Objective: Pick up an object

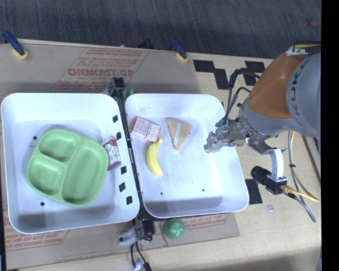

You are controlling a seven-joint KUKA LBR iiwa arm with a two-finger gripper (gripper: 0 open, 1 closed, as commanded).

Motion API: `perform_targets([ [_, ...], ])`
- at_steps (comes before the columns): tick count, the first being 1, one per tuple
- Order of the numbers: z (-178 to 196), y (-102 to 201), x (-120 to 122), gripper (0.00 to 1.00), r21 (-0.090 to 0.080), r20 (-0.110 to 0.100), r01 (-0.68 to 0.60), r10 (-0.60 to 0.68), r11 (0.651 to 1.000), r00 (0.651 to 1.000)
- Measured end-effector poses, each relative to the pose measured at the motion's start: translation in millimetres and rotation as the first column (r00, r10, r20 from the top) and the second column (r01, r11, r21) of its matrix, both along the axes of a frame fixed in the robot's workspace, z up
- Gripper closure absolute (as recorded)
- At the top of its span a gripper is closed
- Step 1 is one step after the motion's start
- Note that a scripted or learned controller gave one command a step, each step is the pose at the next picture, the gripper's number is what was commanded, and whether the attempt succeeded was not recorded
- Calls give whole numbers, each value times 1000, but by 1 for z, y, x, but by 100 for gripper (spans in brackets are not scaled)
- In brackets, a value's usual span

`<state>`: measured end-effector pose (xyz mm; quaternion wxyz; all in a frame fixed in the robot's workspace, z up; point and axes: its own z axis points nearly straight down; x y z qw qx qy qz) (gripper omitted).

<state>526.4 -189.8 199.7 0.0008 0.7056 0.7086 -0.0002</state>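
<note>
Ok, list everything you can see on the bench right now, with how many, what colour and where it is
bins: 2, white, side by side on the bench
divided plate: 1, green, in the left bin
small packet: 1, red and white, at the left bin's right edge, beside the plate
flat box: 1, pink and white, upper left of the right bin
wedge: 1, tan, in the right bin, right of the box
banana: 1, yellow, in the right bin, below the box
ball: 1, green, on the bench in front of the right bin
clamps: 2, blue and yellow, at the board's far edge
arm: 1, grey with orange band, from the right
gripper: 1, grey, over the right bin's right side
</note>
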Motion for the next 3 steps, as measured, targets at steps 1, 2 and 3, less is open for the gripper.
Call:
perform_targets([
  [1, -7, 11, -50, 100, 1, -4, -2, 2, 1000, 1000],
  [2, 13, 60, -1, 100, 2, -1, -3, 3, 1000, 1000],
  [3, 6, 66, -50, 100, 1, -4, -3, 3, 1000, 1000],
])
